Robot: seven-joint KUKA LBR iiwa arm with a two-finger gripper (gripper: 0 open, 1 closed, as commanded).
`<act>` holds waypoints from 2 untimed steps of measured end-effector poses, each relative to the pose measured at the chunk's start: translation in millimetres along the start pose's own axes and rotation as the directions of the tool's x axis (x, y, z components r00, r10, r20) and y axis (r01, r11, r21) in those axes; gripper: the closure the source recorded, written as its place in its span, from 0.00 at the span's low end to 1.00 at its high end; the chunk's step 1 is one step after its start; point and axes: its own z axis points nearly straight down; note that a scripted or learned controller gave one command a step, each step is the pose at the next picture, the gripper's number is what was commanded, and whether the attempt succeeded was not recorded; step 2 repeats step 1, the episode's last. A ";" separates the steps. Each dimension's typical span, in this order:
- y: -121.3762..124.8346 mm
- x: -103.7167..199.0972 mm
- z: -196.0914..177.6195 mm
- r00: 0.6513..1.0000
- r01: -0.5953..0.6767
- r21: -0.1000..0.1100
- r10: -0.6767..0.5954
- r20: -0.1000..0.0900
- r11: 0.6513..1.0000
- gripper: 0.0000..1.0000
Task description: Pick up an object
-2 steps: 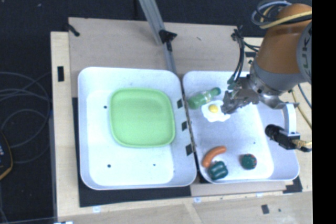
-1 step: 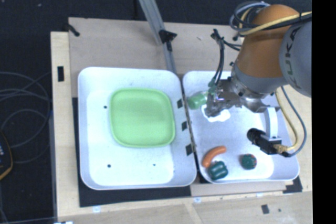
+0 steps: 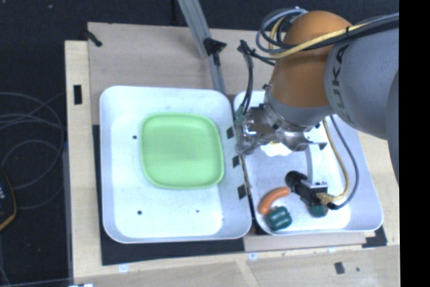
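The arm (image 3: pixel 349 70) reaches in from the right and hangs over the right bin (image 3: pixel 366 212), its orange band above the bin's far half. The claw (image 3: pixel 251 131) sits low at that bin's left wall, just beside the divide between the two bins. Seen from above, the wrist hides most of it, so whether it is open or closed cannot be told, and nothing can be seen held in it.

The loose objects lie in the near part of the right bin. An orange piece (image 3: pixel 274 197) lies aslant, and a green block (image 3: pixel 279 218) sits just beside it on the near side. Both lie apart from the claw.

The left bin (image 3: pixel 121 212) holds a pale green plate (image 3: pixel 182 150), flat and about in the middle. Both bins rest on the tan surface (image 3: pixel 80 144).
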 end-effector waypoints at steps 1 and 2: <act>-20.3 53.8 -1.8 1.000 0.001 0.000 -0.001 0.000 1.000 1.00; -20.3 53.8 -1.8 1.000 0.001 0.000 -0.001 0.000 1.000 1.00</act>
